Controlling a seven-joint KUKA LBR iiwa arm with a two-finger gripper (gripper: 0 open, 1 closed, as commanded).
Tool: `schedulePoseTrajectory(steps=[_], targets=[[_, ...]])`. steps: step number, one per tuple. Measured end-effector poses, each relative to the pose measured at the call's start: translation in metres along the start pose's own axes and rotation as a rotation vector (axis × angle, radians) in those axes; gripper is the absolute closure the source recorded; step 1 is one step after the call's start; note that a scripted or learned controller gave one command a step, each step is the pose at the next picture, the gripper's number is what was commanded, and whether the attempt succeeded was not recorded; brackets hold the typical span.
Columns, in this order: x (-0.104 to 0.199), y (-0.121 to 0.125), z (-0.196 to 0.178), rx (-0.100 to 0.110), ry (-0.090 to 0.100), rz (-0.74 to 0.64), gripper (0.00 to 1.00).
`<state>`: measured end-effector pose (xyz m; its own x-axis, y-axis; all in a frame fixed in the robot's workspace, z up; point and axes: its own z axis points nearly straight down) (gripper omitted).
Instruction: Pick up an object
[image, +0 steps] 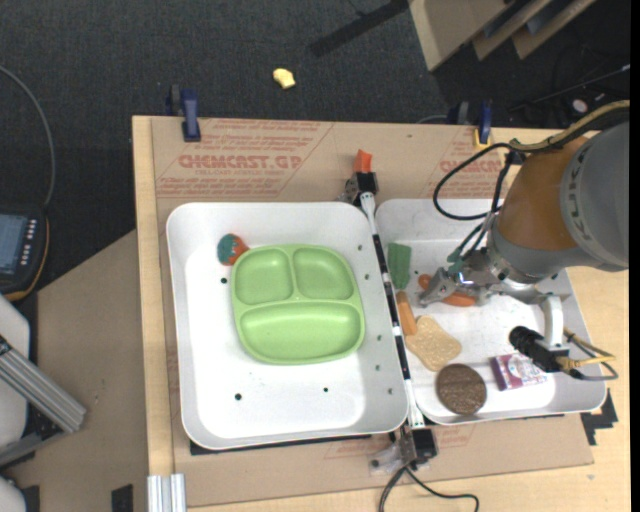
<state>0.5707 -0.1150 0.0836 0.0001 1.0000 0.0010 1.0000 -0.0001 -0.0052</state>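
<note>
Reaching into the right bin (585, 398), the tool (452, 284) sits low over an orange carrot (458, 297); whether its fingers are apart I cannot tell

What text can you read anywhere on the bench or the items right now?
"CHEMCAST GP": large red print on the brown board behind the left bin; partly legible, last letters uncertain.
Smaller red lines around it: too blurred to read.
Purple packet in the right bin: print too small to read.

Bright, even overhead light, soft shadows, mild glare on the white bins (200, 400), slightly soft focus.
</note>
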Motion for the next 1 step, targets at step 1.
schedulePoseTrajectory(steps=[1], targets=[[-0.0097, 0.0358, -0.0013, -0.009, -0.003, -0.002, 0.0]])
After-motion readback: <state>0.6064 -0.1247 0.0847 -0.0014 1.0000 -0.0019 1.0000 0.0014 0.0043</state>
